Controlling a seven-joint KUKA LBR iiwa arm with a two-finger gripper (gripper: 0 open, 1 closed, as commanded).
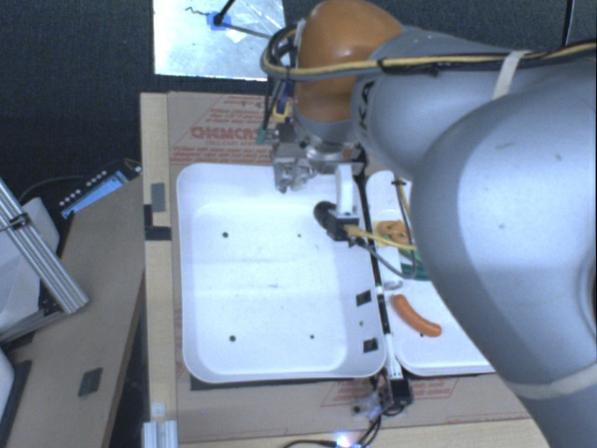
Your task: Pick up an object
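My gripper [291, 177] hangs over the far edge of the left white bin [215, 334], near its back right corner. Its metal fingers are small and blurred, and nothing shows between them. In the right bin [448, 357] lies an orange sausage-shaped object [416, 316] near the front. Farther back in that bin a tan and orange object [393, 231] and a greenish object [413, 270] peek out from under my arm, which hides most of that bin.
My large grey arm [485, 175] covers the right side of the view. The bins rest on a cardboard sheet [224, 129]. An aluminium frame [37, 259] stands at the left, off the bench.
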